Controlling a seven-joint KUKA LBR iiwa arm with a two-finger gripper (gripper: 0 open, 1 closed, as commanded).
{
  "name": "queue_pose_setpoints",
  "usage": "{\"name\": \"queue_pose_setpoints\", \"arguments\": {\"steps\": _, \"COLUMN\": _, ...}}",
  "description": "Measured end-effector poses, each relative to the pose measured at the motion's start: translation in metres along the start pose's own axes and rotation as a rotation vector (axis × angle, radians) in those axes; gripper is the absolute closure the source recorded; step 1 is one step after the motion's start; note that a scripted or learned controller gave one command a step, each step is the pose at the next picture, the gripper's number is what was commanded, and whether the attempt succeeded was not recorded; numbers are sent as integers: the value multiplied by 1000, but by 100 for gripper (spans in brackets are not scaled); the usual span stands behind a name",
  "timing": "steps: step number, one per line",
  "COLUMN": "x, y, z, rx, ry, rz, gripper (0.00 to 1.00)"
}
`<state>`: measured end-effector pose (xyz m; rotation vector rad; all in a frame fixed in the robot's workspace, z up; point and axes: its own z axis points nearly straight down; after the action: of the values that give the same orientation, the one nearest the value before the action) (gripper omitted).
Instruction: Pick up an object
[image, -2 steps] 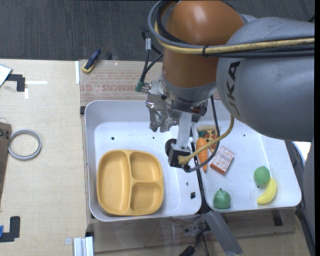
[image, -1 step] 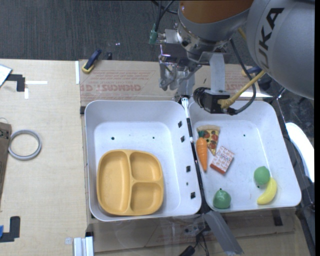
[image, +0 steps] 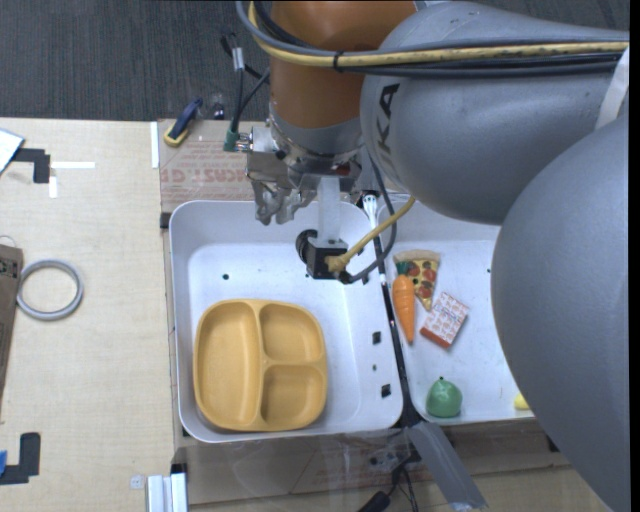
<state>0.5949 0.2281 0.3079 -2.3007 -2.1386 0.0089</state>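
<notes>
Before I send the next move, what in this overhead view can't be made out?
- Gripper: its finger state, blurred against the left white bin's far wall.
- Right white bin: its right part, covered by the grey arm.
- Small yellow object: mostly behind the arm, identity unclear.
- Pizza-slice toy: lower end overlapped by the orange carrot toy.
- Red-and-white packet: print too small to read.

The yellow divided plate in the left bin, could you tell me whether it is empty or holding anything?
Empty. The yellow divided plate lies flat, right side up in the left bin, and all three of its compartments show bare yellow.
</notes>
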Motion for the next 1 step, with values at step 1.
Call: {"name": "queue_pose_setpoints", "arguments": {"steps": 1, "x": -69, "y": 9, "z": -132, "rx": -1, "ry": 1, "rz": 313, "gripper": 100}}
